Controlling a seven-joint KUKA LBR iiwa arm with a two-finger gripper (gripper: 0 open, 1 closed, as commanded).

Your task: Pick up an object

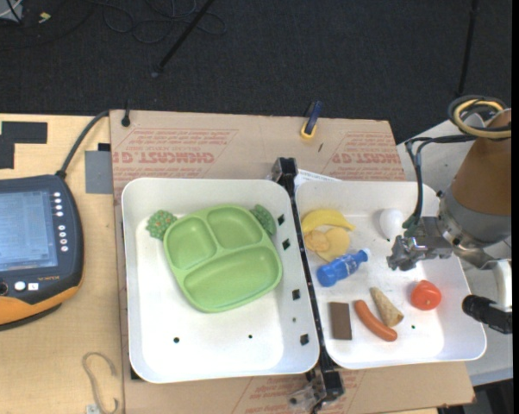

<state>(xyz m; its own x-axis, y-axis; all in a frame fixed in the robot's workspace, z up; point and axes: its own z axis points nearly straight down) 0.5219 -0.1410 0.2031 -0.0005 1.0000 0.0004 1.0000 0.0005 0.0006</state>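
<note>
The gripper point(403, 254) is hanging over the right bin point(453, 352) near the tomato point(426, 295) — nothing lifted yet, seemingly — its grip I cannot tell.

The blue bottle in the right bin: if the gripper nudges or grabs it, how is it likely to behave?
The blue bottle lies on its side, so a sideways push would probably roll it, perhaps toward the banana close by. It looks small and plastic, likely light. Its rounded body may slip between the fingers unless the gripper closes squarely across it.
</note>
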